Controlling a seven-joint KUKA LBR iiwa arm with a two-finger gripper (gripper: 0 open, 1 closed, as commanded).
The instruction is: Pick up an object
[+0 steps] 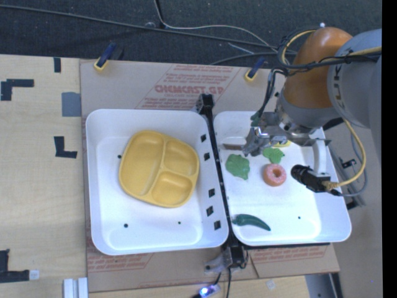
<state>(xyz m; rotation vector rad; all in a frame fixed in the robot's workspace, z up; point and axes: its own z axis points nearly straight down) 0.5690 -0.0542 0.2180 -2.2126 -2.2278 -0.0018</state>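
Whether the jaws are open or closed, I cannot tell; the gripper hangs low in the right bin, near its far edge and not far from the divider between the bins. Just beside it lies a green leaf piece. A pink ring lies a little to the right, and another small green piece is near the wrist. A dark green pepper lies near the front edge, its long axis almost parallel to that edge, with bare floor around it. The left bin holds a yellow divided plate.
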